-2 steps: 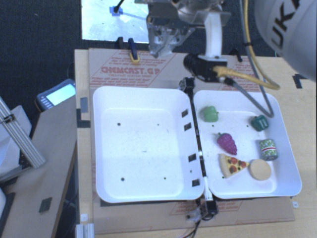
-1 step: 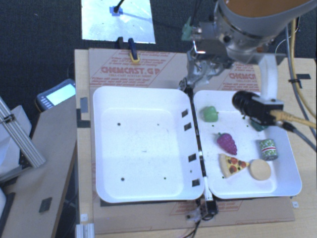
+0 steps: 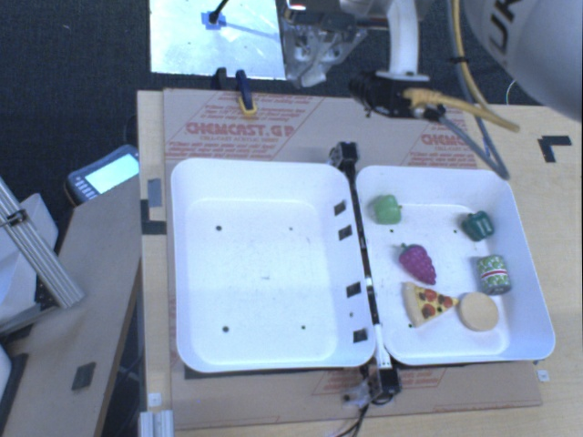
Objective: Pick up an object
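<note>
Above the counter's far edge we couldn't tell our gripper's [image 3: 310, 57] state, and crowded toys [image 3: 416, 262] along the right bin's [image 3: 528, 335] near edge risked a fumbled grasp.

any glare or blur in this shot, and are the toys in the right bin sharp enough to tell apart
In the camera view, the metal sheet behind the bench is washed out by glare; the claw above it is dark and soft, with its shape hard to read. The right bin is evenly lit, so the grapes and pizza slice read clearly with only faint shadows.
</note>
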`<action>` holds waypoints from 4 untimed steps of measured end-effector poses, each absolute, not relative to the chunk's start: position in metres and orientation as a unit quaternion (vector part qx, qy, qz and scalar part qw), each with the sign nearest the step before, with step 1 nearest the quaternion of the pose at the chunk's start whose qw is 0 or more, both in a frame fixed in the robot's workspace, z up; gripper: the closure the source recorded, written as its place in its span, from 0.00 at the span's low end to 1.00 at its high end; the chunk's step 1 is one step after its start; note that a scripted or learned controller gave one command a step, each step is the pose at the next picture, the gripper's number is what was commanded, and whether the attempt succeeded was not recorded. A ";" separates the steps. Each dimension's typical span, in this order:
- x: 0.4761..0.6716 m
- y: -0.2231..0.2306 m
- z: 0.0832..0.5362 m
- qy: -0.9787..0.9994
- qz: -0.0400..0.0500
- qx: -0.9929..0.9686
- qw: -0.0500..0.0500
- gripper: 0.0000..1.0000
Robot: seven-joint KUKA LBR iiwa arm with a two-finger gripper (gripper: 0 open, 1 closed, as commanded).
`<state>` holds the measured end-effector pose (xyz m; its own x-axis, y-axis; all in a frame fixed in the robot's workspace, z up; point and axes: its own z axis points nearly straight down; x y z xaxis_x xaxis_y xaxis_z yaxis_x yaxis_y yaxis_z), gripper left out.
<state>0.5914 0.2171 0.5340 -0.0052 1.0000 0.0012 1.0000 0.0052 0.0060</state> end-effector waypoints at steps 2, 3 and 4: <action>0.571 0.204 0.468 0.707 -0.003 0.707 -0.002 1.00; 0.483 0.174 0.478 0.708 0.001 0.706 -0.001 1.00; 0.524 0.220 0.539 0.709 0.005 0.705 0.002 1.00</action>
